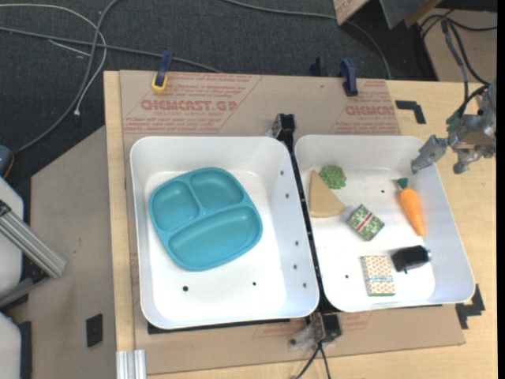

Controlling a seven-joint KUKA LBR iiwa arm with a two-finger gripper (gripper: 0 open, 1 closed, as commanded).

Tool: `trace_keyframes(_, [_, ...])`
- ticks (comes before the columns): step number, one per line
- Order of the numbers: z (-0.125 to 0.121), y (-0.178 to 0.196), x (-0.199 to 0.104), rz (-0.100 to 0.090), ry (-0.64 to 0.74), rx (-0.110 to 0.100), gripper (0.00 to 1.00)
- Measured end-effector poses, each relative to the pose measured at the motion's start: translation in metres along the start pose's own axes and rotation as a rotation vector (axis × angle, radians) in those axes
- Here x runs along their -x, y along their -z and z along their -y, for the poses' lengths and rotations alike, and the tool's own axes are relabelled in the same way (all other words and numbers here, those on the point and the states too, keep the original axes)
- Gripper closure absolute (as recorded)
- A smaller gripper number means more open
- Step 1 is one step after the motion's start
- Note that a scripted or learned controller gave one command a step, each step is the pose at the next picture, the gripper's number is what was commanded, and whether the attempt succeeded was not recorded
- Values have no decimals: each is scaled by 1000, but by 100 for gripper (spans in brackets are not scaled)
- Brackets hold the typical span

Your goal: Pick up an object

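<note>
The end effector [443, 155] sits at the right edge of the frame, over the upper right corner of the right bin [450, 294]. One grey finger [427, 154] reaches left and down toward the bin rim, and a second part shows to its right, so the fingers look spread and released, with nothing between them.

The nearest candidate is the toy carrot [412, 209], lying in the right side of the right bin, just below and a little left of the end effector. Its long axis runs from upper left, at the green top, to lower right, at the tip. A grasp would probably go best across that axis, so the fingers may need turning before coming down.

Further down the bin lie a black block [409, 258] and a patterned card box [378, 275]; toward the middle are a small green-and-red packet [364, 222], a tan wedge [322, 197] and a green broccoli piece [332, 177]. The left bin [158, 290] holds a teal divided plate [206, 218].
</note>
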State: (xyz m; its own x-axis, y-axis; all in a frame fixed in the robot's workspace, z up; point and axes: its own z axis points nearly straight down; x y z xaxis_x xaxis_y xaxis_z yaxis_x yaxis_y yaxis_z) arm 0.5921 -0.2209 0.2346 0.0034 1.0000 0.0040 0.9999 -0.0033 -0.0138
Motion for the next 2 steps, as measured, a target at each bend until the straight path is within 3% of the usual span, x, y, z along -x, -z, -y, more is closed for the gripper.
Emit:
trace_keyframes(1, [-3, 8, -1, 4, 4, 14, 0])
trace_keyframes(2, [-13, -42, -4, 3, 6, 11, 0])
